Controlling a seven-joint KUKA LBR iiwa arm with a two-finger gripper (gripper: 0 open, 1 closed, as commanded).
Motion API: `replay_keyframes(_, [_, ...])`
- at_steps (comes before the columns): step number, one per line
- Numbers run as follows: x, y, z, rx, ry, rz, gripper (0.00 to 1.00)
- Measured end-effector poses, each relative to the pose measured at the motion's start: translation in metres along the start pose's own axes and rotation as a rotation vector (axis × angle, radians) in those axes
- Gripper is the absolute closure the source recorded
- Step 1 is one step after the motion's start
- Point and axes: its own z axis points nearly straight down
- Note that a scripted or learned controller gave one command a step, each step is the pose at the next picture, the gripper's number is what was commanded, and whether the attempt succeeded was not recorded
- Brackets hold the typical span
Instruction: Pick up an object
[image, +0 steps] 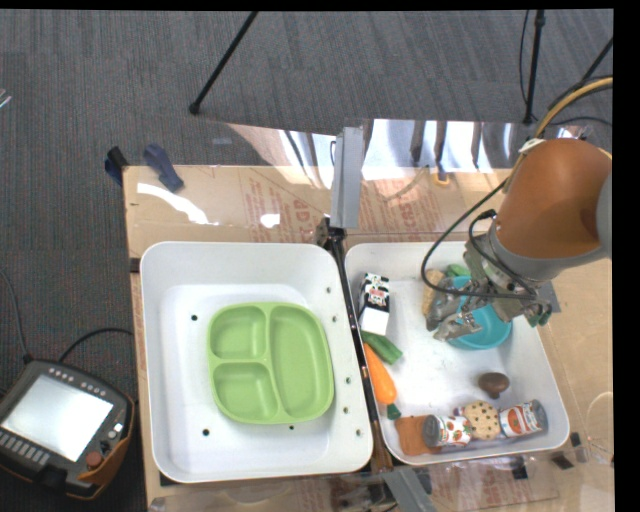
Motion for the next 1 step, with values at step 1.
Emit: replay_keyframes(1, [-0.0051,-0.0458,-0.0617,0.001,0.000,0.267,1.00])
